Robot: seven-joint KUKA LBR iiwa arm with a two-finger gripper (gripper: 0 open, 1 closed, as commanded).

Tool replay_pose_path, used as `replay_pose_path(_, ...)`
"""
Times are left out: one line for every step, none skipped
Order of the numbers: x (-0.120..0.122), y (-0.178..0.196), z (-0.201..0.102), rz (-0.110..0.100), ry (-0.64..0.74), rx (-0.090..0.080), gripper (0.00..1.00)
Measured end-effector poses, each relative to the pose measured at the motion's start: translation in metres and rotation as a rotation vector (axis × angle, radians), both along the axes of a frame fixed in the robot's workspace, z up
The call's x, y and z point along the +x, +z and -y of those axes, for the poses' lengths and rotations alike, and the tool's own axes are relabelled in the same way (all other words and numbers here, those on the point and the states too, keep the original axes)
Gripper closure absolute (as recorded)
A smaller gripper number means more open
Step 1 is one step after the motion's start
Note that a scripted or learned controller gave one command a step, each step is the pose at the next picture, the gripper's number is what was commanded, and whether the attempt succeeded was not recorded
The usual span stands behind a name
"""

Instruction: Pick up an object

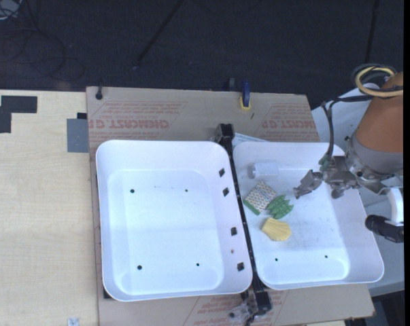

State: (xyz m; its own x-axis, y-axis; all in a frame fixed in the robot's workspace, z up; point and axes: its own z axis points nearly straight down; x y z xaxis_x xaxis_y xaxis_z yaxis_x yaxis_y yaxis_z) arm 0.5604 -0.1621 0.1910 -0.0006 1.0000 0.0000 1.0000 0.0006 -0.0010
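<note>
The right bin (354,267) holds a few small objects. A white-and-green checkered pad (260,197) lies near its left wall, touching a green leafy piece (281,206). A yellow lump (277,230) sits just below them. A pale, nearly clear cylinder (264,170) lies toward the back. My gripper (321,187) hangs over the right half of this bin, to the right of the green piece and apart from it. Its fingers are spread open with nothing between them.
The left bin (106,202) stands beside the right one, with a black clamp strip (233,202) along the shared wall. Both rest on a cardboard sheet (157,117). Black cables (327,124) loop by the arm at the right.
</note>
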Motion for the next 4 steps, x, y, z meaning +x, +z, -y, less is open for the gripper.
replay_pose_path(0.033, -0.076, 0.016, -0.006, 0.003, 0.001, 0.00)
replay_pose_path(0.076, 0.041, 0.052, 0.013, 0.003, -0.006, 0.00)
replay_pose_path(0.073, 0.044, 0.050, 0.000, 0.008, -0.002, 1.00)
replay_pose_path(0.084, 0.123, 0.052, 0.007, 0.001, -0.002, 1.00)
